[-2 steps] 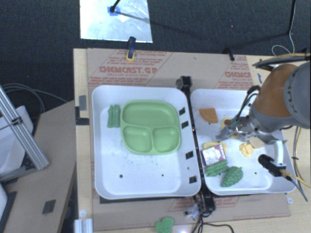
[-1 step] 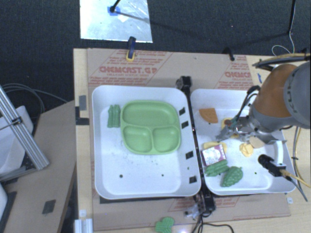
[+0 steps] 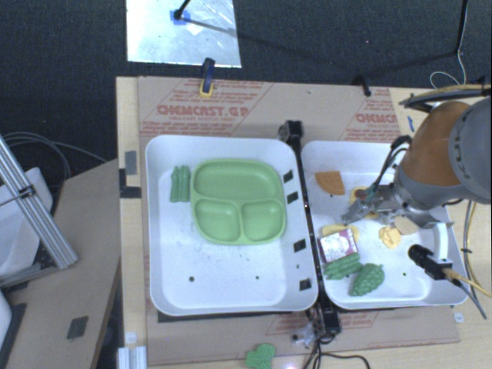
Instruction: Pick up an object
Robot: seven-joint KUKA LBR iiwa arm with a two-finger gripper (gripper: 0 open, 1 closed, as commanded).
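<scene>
- The arm (image 3: pixel 442 156), grey with an orange band, reaches in from 3 o'clock over the right bin (image 3: pixel 415 294).
- Its tool (image 3: pixel 361 206) hangs low near the middle of that bin; whether it is open or closed cannot be told.
- An orange wedge (image 3: pixel 330 181) lies at 10 o'clock from the tool, close by.
- At 6 o'clock lie a small pink-and-white packet (image 3: pixel 337 245), a green pod (image 3: pixel 342 266) and a leafy green piece (image 3: pixel 367 279).
- A yellow piece (image 3: pixel 390 237) lies at 4 o'clock.
- The left bin (image 3: pixel 165 283) holds a green divided plate (image 3: pixel 237 201), with a green bundle (image 3: pixel 180 184) at its 9 o'clock.
- Both bins rest on the worktop (image 3: pixel 231 106).
</scene>
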